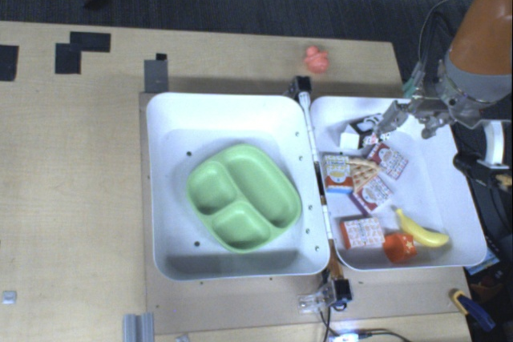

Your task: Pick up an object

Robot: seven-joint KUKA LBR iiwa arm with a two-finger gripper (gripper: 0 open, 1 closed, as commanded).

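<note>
I use the green divided plate [244, 196] as my landmark; it lies in the left white bin [172, 172], tilted a little, three compartments showing, nothing in them.

My claw [398, 114] hangs over the right white bin [461, 196], to the right of the plate and farther up the view, near that bin's far end. Above it sit my grey wrist and the orange band [485, 24], close to the right edge of the view. Whether my claw is open or closed, I cannot tell: its tip is a thin metal shape against a small dark-and-white item [359, 128] that I cannot identify, and nothing can be made out as held.

The things I could pick are all in the right bin, right of the plate. Nearest the plate, just across the divide between the bins, is a packet with a waffle-like picture [345, 171]. Right of that are two red-and-white printed packets [383, 176], overlapping. Lower in the view lies a red-and-white carton [362, 232], level with the plate's near rim. Touching or just beside the carton is an orange-red round item [400, 247], and a yellow banana [420, 228] lies slanted just beside that, its tip toward the packets.

On the bench beyond the bins, up and right of the plate, sits a small pink object [317, 58].
</note>
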